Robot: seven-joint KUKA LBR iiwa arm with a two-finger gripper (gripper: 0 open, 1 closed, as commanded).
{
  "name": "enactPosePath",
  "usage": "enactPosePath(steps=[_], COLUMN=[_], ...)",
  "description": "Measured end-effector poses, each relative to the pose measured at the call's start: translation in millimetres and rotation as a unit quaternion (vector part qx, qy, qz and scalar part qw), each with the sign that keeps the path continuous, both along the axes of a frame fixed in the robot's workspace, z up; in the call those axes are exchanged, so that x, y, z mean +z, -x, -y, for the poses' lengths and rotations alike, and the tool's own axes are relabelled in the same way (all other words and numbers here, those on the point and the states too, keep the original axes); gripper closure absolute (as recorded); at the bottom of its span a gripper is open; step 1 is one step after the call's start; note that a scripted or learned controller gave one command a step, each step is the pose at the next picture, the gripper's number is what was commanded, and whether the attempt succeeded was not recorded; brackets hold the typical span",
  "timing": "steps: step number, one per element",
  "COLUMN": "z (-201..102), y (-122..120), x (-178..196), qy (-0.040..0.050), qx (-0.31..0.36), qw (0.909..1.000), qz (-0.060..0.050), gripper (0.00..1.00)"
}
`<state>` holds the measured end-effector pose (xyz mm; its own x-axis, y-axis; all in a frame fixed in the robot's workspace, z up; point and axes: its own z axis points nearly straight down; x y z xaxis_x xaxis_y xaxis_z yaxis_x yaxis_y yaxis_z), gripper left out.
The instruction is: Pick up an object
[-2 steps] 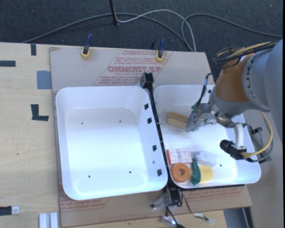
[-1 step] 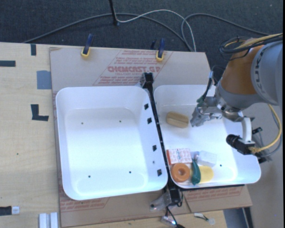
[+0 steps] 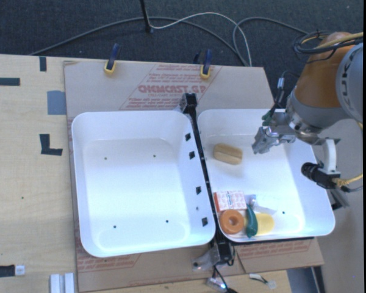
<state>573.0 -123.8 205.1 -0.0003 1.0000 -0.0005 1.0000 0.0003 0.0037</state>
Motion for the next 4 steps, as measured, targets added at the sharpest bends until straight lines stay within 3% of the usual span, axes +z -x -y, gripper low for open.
enactPosePath(steps=[1, 4], z=[-51.0, -217.5], y=[1.3, 2.1], x=[14.3, 10.4], qy=[-0.0007, -0.0006], qx=[0.002, 0.002], qw=[1.0000, 1.0000], qz=[-0.001, -0.002], gripper=[1.00, 1.00])
